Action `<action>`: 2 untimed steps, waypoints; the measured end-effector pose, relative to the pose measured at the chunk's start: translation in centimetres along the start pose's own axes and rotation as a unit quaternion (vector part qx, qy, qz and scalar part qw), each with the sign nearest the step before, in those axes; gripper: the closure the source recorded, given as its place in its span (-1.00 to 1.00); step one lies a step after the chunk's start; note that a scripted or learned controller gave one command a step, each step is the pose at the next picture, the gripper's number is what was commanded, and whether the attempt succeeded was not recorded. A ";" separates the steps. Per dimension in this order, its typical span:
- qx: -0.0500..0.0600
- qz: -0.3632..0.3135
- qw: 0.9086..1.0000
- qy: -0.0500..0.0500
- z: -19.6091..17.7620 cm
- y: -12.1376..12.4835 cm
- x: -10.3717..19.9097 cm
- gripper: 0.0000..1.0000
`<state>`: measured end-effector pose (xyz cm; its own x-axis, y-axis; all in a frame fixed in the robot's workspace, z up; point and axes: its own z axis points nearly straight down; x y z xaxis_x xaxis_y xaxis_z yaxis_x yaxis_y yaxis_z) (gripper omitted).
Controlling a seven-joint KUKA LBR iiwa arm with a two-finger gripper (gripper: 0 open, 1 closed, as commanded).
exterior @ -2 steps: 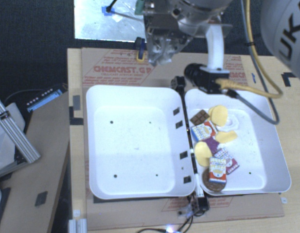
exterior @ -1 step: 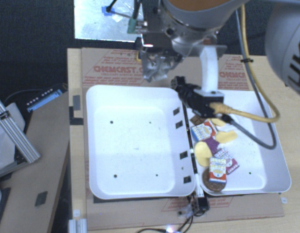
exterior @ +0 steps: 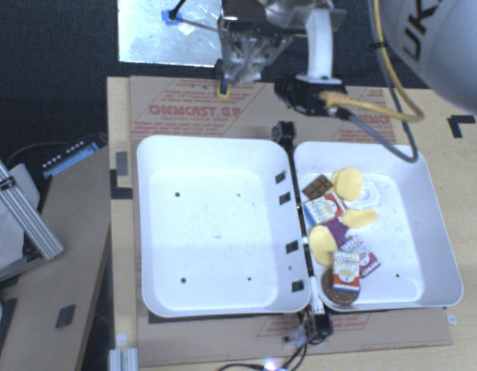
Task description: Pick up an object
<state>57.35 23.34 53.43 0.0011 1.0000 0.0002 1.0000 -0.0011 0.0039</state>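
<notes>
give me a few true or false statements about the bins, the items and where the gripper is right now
1. All the items lie in the right bin. True.
2. The gripper hangs directly over the pile of items. False: it sits at the top of the view, beyond the bins' far edge, above the cardboard sheet.
3. A small yellow carton lies at the near end of the pile. True.
4. The brown chocolate piece lies in the left bin. False: it lies in the right bin, near the divider.
5. The items are spread evenly across the right bin. False: they cluster along its left side.
</notes>
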 end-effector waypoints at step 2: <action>0.002 -0.003 1.000 0.000 -0.1 5.4 0.1 1.00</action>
<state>62.72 23.43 53.54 -0.0043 1.0000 0.0010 1.0000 0.0043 0.0002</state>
